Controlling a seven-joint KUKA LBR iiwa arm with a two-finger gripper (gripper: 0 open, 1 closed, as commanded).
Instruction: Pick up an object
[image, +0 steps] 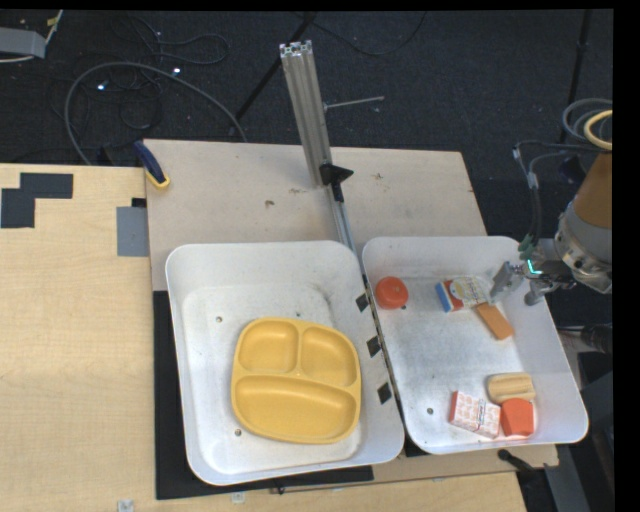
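The right bin holds several items. A red round piece lies at its upper left, and a small blue, white and orange carton sits beside a brown block. Near the front right lie a tan bun, an orange-red cube and a pink and white packet. My gripper hangs at the bin's upper right edge, just right of the carton and the brown block. It is open with nothing between its fingers.
The left bin carries a yellow divided plate. A metal post rises behind the two bins. Black clips mark the seam between the bins. Cables lie on the dark floor at the back.
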